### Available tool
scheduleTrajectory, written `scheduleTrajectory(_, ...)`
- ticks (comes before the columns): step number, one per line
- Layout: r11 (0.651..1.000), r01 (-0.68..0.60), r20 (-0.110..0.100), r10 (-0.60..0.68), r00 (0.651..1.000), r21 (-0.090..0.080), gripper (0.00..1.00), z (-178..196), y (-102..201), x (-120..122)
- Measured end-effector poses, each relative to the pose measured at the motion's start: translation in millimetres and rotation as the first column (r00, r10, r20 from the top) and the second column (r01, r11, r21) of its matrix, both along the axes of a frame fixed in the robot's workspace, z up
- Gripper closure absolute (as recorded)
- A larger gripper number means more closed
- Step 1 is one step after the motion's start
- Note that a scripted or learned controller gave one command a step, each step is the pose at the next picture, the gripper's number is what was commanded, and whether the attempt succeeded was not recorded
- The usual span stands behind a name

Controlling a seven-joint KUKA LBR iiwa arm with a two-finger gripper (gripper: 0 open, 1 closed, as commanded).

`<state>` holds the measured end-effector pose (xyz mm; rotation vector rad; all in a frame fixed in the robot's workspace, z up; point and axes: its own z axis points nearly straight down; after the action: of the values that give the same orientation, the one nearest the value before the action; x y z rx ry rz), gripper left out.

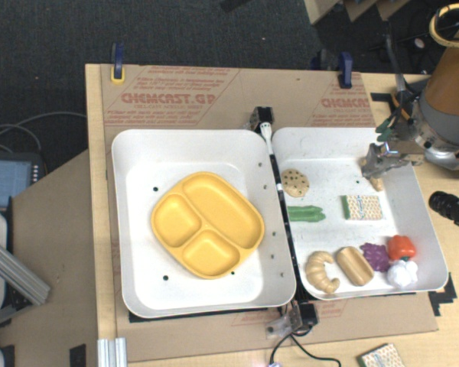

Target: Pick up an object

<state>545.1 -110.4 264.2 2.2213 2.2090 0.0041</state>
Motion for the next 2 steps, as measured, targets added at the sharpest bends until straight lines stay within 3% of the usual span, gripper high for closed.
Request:
scheduleTrajectory(1, 1.0, -0.015, -0.019, 0.015, 1.0, 0.01, 1.0, -59.0, 107.5, -42.7)
scheduleTrajectory(2, 1.0, -0.001, 0.0, 0.001, 1.0, 0.001, 1.0, 14.1, 41.3, -19.9)
